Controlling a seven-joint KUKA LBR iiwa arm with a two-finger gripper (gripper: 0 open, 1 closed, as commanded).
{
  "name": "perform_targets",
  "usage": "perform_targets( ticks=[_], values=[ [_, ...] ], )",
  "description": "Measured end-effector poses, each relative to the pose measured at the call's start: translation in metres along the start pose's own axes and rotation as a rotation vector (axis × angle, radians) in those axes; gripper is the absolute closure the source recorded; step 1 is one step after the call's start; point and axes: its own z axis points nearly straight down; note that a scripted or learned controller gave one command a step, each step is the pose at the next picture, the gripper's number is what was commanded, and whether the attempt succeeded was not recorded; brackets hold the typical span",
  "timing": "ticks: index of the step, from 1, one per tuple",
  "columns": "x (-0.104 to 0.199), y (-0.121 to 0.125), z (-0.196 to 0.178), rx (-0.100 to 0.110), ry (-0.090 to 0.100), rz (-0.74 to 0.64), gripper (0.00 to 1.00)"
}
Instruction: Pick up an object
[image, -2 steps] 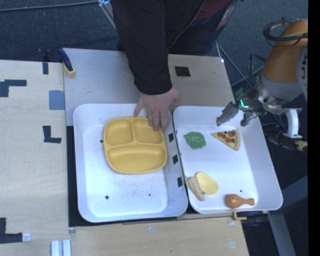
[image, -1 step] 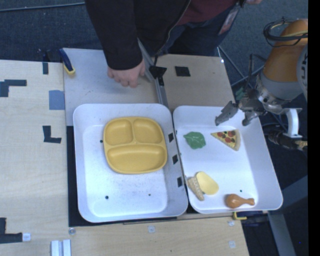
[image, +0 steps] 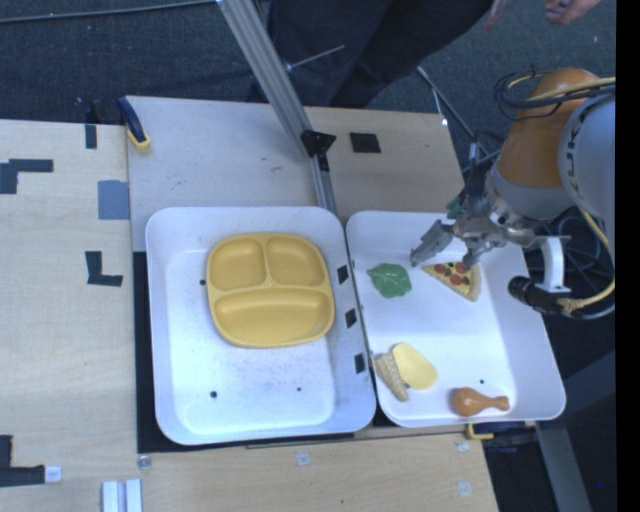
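Grey fingers (image: 447, 253) spread wide above pizza slice (image: 455, 277) (right bin (image: 520, 345)), gripping nothing.

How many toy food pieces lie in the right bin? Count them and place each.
4: green leaf at its left, pizza slice under the end effector, yellow-tan piece near the front, drumstick front right.

Two white bins (image: 180, 330) sit on a light tan bench (image: 60, 300) with black and grey squares on it. The left bin has tiny dark specks and holds a yellow plate (image: 270, 288). In the bin to the plate's right are a green leaf (image: 390, 280), a pizza slice (image: 455, 277) with red dots, a pale yellow chip (image: 414, 365) and a brown drumstick (image: 478, 402).
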Motion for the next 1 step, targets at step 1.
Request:
perform_targets(
  ticks=[1],
  values=[
    [0.0003,0.0070,0.0469,0.001,0.000,0.000,0.00]
  ],
)
